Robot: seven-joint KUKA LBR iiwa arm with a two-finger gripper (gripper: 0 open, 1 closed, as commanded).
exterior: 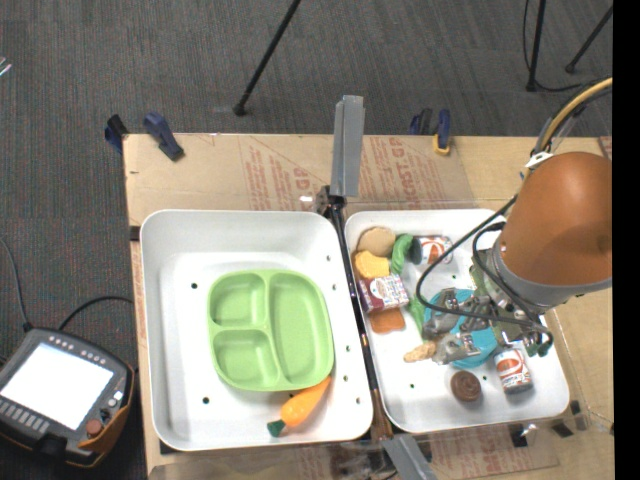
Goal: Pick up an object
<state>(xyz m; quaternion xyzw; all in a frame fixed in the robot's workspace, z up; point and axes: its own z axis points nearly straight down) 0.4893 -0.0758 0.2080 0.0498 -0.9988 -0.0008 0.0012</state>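
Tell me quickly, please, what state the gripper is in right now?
Gripper: low in the right bin, over the teal object; whether it is open, shut or holding anything cannot be told.

I see a teach pendant (58,393) on the floor bottom-left, blue clamps (160,133) on the surface's back edge, tripod legs (275,43) behind.

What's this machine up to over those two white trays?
The robot arm reaches down into the right bin, its pincer low among small toy foods and cans, apparently trying to grab one. I can't tell if it has anything. The left bin holds a green divided plate with a toy carrot beside it.
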